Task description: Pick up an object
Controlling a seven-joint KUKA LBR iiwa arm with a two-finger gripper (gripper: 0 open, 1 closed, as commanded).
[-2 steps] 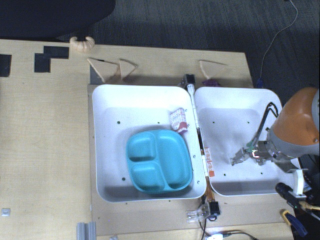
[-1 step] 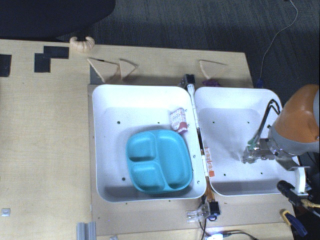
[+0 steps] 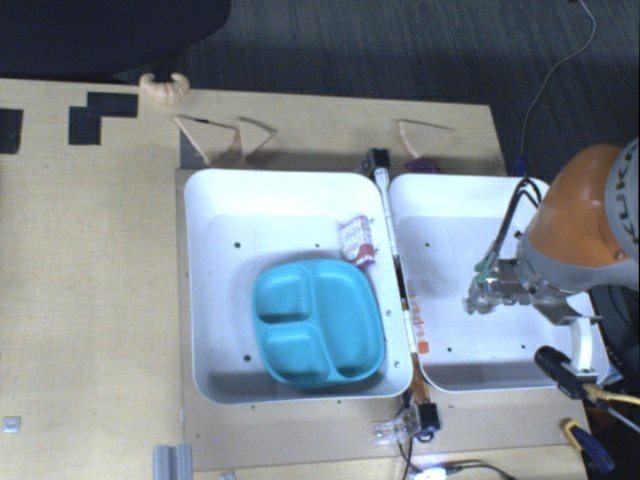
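Two shallow white bins sit side by side on a pale wooden bench (image 3: pixel 90 298). The left bin (image 3: pixel 215 268) and the right bin (image 3: pixel 450 218) meet along a thin rail (image 3: pixel 397 268) running from 12 to 6 o'clock. Three triangular brackets (image 3: pixel 240 133) stand on the bench at the bins' 12 o'clock edge. Dark carpet (image 3: pixel 400 28) lies beyond the bench. A thin cable (image 3: pixel 565 58) crosses the carpet at 1 o'clock. Black cut-outs (image 3: pixel 95 113) mark the bench at 10 o'clock.
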